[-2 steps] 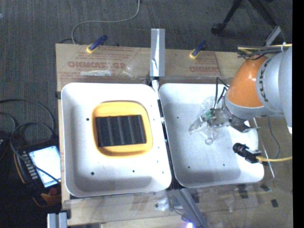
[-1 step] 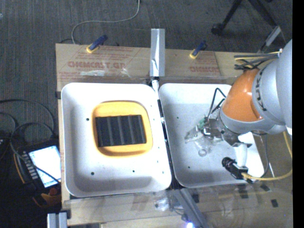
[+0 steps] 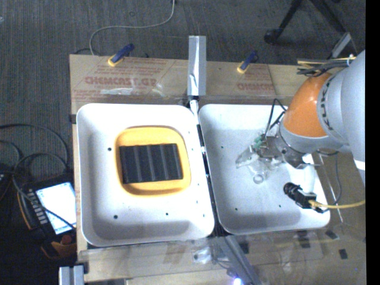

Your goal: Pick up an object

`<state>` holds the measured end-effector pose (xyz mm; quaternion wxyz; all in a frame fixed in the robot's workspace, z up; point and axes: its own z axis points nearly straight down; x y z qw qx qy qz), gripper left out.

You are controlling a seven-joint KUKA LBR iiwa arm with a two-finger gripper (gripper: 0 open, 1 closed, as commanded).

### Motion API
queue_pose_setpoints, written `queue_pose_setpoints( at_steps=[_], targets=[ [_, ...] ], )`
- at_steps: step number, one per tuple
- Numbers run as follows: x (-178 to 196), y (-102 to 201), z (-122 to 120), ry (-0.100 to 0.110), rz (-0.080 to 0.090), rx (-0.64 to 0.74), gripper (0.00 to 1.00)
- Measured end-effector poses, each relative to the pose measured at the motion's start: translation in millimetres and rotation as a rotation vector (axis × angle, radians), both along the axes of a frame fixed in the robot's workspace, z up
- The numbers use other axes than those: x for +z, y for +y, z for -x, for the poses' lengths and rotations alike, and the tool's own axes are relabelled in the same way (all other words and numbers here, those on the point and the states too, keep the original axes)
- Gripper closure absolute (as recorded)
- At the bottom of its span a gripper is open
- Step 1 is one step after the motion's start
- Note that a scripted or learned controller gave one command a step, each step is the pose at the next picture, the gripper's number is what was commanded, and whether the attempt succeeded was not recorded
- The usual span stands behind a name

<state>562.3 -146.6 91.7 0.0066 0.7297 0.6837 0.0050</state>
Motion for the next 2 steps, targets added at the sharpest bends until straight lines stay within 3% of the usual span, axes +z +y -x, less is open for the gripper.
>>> queue_pose_setpoints(
  at_steps=[1, 2],
  targets=[
    [13, 1, -3, -0.007, -0.001, 0.003, 1.00],
    [170, 49, -34, 0.017, 0.001, 0.095, 1.00]
  ],
)
